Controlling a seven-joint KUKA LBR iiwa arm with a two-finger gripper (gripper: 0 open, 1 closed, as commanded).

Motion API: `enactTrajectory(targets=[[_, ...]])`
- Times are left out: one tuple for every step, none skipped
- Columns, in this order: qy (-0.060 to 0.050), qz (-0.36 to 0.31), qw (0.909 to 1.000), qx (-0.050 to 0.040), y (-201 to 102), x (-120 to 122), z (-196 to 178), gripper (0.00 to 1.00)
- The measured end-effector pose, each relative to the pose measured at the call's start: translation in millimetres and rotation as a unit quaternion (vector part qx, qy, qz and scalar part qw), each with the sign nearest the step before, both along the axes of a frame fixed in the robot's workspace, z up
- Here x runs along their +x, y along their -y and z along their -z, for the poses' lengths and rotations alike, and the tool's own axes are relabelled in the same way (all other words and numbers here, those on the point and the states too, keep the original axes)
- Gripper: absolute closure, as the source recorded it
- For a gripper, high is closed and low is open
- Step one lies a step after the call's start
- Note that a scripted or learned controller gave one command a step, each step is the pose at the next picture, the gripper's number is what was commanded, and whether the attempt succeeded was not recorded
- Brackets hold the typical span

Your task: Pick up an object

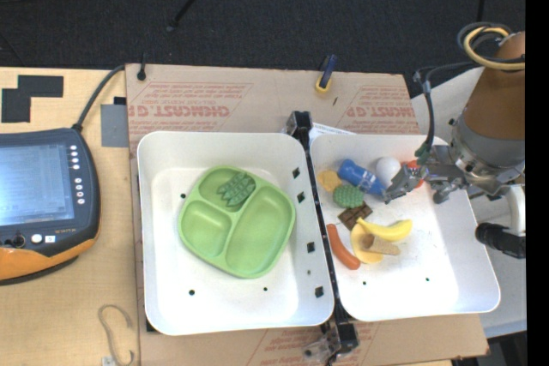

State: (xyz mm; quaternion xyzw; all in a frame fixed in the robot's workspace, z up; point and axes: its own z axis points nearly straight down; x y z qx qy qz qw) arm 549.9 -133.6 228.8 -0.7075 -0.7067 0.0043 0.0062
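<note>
Down on the tabletop we see two white bins side by side. From the one camera high above, the left bin holds a green plate with three parts, and a small green leafy toy lies in the plate's top part. The right bin holds a heap of toy food near its left side: a blue bottle, a white ball just beside it, a yellow piece, a green bumpy piece, a brown block, a yellow banana and an orange-red hot dog. The arm comes in from the right, over the right bin's far right corner. The jaws hang just right of the white ball and the blue bottle. We cannot tell if the jaws are wide or narrow, and we see no toy between them. A grey screen box with an orange rim sits on the tabletop at the far left.
</note>
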Motion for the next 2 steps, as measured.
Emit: enactTrajectory(targets=[[0.005, -0.001, 1.0000, -0.0007, 0.2, 2.3, -5.9, 0.00], [0.003, -0.001, 1.0000, -0.0004, 5.9, -5.2, 44.3, 0.00]])
